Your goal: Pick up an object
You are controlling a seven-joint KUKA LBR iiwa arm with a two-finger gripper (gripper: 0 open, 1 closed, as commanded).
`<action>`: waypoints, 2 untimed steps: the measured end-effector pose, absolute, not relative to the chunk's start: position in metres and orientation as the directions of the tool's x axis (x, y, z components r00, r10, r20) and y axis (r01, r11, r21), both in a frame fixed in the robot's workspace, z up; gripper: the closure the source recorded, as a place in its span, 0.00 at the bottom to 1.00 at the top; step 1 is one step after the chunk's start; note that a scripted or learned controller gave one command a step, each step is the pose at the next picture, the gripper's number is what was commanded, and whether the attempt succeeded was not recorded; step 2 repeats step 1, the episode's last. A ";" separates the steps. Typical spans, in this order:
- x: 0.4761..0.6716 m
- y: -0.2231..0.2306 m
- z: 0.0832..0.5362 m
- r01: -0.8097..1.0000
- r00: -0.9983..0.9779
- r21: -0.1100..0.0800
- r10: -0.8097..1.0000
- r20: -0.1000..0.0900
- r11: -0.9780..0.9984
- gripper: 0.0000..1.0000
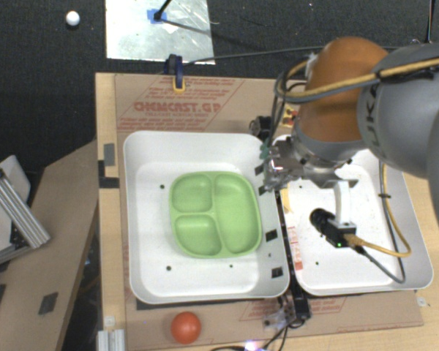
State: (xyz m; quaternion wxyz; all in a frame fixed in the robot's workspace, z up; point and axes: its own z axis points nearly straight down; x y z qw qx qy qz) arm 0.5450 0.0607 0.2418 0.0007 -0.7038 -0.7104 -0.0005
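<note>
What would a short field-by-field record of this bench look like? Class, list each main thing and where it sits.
left bin: holds a green divided tray, lying flat
right bin: the arm reaches over it
orange ball: on the board in front of the left bin, outside both bins
white ball: on the dark surface, far left corner

arm: enters from right, bent downward | orange band above wrist | tool: low, pointing down
</note>
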 end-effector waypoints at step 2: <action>0.528 0.107 0.224 1.000 -0.009 -0.001 1.000 0.002 0.009 1.00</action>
